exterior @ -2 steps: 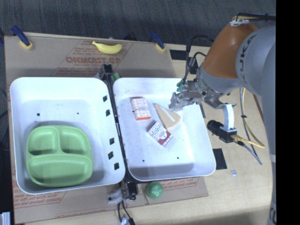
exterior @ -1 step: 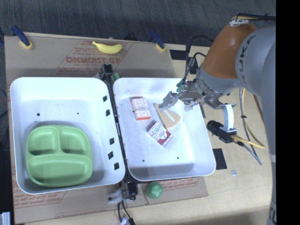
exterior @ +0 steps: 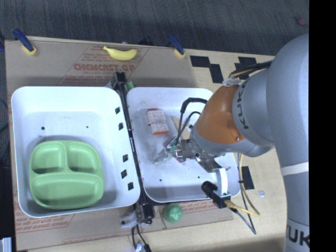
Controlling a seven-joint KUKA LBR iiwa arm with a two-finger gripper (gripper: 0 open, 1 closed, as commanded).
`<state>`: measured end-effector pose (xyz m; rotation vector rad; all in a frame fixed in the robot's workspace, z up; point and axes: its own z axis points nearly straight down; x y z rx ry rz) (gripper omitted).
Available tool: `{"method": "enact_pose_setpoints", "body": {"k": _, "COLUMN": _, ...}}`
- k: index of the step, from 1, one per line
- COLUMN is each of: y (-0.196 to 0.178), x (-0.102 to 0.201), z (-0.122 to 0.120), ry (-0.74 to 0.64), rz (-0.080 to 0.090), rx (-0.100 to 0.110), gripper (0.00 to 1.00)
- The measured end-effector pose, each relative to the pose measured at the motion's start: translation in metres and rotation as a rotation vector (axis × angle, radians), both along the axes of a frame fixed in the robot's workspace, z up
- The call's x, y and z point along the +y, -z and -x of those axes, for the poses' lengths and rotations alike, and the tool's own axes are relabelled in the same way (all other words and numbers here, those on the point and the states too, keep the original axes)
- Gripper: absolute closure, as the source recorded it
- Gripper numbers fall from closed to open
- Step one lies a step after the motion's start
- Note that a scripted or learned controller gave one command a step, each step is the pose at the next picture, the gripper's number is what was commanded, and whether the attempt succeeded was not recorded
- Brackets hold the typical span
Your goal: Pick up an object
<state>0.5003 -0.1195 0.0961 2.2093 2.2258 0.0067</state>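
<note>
Gripper (exterior: 176, 150) low in right bin (exterior: 157, 190), beside clear crinkly wrapper (exterior: 161, 155); orange-white packet (exterior: 156, 122) just above. Jaw state: cannot tell, wrist blocks view. Advise centring over wrapper, descending straight, closing only once straddling it.

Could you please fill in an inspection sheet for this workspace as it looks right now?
Surface: two shallow white bins side by side, left bin and right bin, on a printed cardboard sheet.
Job's things: small orange-and-white packet in the right bin; a clear, hard-to-identify item lies next to the gripper.
Clutter: green divided tray in the left bin; yellow banana and green ball outside the bins.
Grippers: gripper low over the right bin; grip not readable.
Cables: black cables looped at the wrist; yellow wires near the bin corner.
Surroundings: blue clamps on the cardboard edge; dark floor.
</note>
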Motion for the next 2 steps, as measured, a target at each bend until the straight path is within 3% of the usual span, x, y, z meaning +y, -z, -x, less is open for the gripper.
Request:
{"method": "enact_pose_setpoints", "body": {"k": 1, "y": -0.001, "x": 0.015, "z": -0.073, "ry": 0.001, "rz": 0.003, "rx": -0.004, "gripper": 0.0}}
{"method": "enact_pose_setpoints", "body": {"k": 2, "y": -0.011, "x": 0.013, "z": -0.073, "ry": 0.0, "rz": 0.006, "rx": -0.002, "gripper": 1.0}}
